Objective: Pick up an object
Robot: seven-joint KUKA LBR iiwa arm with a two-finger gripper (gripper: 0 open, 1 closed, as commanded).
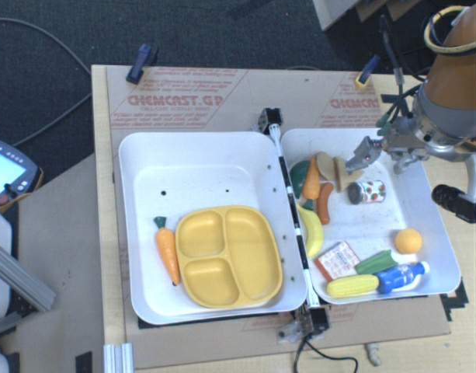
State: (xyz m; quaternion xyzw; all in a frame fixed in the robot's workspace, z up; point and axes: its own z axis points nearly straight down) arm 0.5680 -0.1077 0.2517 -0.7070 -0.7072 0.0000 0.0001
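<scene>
We are seeing the right bin (443,247) crowding toys near our arm, the can (367,192) lying at its twelve o'clock; our end effector (364,154) is hovering there, grip state unclear

Even, bright overhead illumination; the two white bins (137,169) render near-white with little surface detail. Shadows are soft and short: a faint one lies beneath the gripper (363,155) on the bin floor, and a narrow one edges the yellow tray (222,255), well to the gripper's left. Mild glare marks the orange band (455,68) above the gripper. Focus is moderate throughout, with fine print on the bench soft; the dark floor beyond is underexposed.
</scene>
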